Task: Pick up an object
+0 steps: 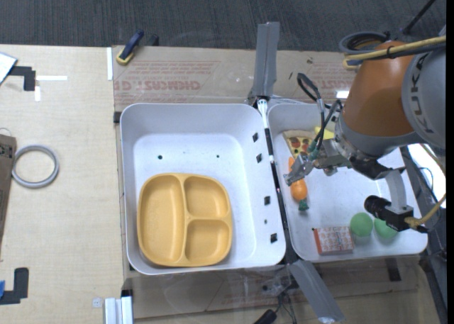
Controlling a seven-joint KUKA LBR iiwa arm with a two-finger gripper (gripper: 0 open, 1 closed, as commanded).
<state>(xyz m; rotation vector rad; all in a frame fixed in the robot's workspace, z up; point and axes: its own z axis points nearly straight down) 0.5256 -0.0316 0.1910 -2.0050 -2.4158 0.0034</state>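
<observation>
My gripper (301, 171) hangs low over the left part of the right bin (355, 244), reaching in from the right under the grey and orange arm. Just below its tip lies a small orange toy (299, 190) with a dark green end (303, 205); whether the gripper touches it is unclear. A pizza-slice toy (296, 142) lies just behind the gripper. Two green balls (362, 225) (385, 229) sit at the bin's front right, beside a small red and white packet (333, 240).
The left bin (142, 124) holds a yellow divided plate (186, 218). A roll of tape (32, 166) lies on the bench at far left. Cables and the arm's body hang over the right bin's back right.
</observation>
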